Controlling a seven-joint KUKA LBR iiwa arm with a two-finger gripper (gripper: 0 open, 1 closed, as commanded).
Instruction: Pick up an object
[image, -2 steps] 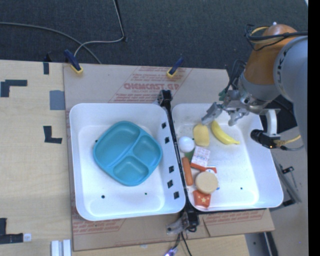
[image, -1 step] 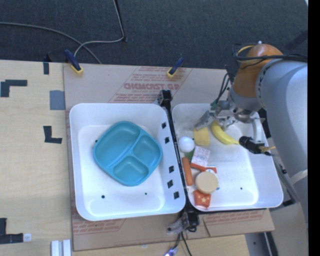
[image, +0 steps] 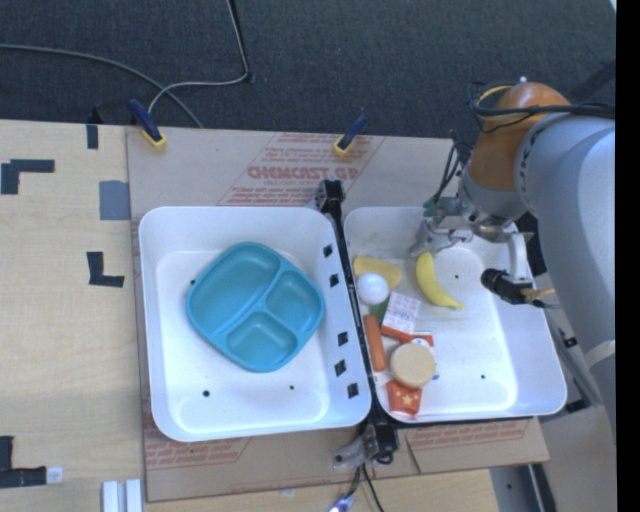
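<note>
The counter (image: 60, 330) was seen to carry a cardboard sheet (image: 290, 170), held at its far edge by two clamps, and on it two shallow white bins side by side. The grey arm (image: 560, 170) was reached in from the right, its orange band (image: 510, 125) above the wrist. The left bin (image: 160, 330) was occupied by one blue divided plate (image: 257, 305), with bare floor left all round it. In the right bin (image: 520, 370), the things were crowded against the wall shared with the left bin: one banana (image: 436, 281), one yellow piece (image: 383, 270), one white ball (image: 373, 289), one carrot (image: 375, 343), one white-and-red packet (image: 402, 312), one round bun-like thing (image: 412, 364) and one red carton (image: 405, 399). The right half of that bin's floor was left open. The pincer (image: 432, 235) was set low at the bin's far edge, just above the banana's upper end; whether it was open or closed could not be told, and nothing was seen held in it.
</note>
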